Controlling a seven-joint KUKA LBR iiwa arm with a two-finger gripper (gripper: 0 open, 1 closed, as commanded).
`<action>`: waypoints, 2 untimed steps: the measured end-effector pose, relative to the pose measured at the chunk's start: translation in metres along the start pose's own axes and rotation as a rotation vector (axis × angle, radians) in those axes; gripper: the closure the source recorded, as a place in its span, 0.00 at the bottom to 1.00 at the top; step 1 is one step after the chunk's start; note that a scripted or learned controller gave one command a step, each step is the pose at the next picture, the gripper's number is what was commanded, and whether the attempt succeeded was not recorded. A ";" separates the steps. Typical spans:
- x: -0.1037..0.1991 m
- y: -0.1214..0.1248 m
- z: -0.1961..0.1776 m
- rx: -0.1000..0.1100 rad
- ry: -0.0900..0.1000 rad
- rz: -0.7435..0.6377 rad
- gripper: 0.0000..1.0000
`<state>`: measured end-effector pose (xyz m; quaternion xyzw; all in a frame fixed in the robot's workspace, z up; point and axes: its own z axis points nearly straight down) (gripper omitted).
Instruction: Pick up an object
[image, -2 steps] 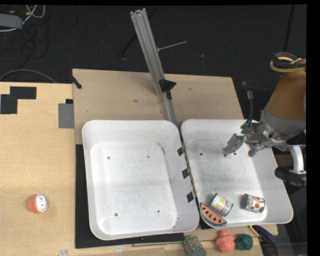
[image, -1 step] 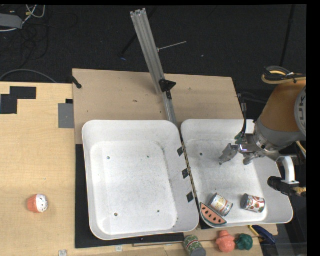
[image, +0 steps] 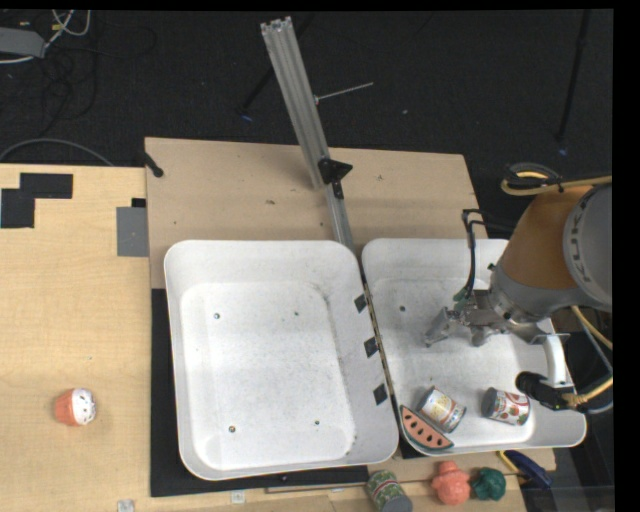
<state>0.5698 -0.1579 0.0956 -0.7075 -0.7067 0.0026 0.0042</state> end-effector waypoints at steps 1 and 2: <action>-0.002 0.001 -0.014 -0.006 -0.001 0.005 1.00; 0.004 0.005 -0.074 -0.013 -0.002 -0.002 1.00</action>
